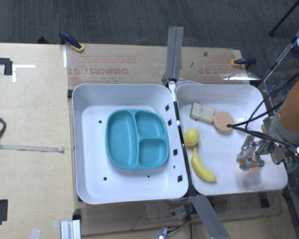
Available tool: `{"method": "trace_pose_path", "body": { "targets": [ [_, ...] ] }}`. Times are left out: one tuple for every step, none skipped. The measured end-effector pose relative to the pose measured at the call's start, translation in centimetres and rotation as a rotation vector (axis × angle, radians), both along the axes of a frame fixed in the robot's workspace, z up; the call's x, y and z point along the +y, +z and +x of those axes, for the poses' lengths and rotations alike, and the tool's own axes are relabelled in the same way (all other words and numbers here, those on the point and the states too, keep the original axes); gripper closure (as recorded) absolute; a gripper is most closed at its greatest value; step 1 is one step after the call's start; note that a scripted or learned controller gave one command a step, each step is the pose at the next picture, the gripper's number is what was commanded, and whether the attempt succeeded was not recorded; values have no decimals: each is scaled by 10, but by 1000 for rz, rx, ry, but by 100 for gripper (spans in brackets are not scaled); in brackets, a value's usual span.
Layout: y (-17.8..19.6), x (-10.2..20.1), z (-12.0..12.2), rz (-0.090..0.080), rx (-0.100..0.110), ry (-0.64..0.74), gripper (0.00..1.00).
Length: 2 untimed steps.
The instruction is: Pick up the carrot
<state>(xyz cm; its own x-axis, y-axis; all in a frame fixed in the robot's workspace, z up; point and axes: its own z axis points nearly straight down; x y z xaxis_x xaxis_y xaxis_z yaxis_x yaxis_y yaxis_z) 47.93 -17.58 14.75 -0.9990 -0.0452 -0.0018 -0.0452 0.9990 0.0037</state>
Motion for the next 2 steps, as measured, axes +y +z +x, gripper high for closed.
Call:
{"method": "trace_pose_path", "body": {
  "targets": [
    [52,-43,16,-5,-6,488,100],
    [81,3,23,-4,-5,258,100]
  ]
}}
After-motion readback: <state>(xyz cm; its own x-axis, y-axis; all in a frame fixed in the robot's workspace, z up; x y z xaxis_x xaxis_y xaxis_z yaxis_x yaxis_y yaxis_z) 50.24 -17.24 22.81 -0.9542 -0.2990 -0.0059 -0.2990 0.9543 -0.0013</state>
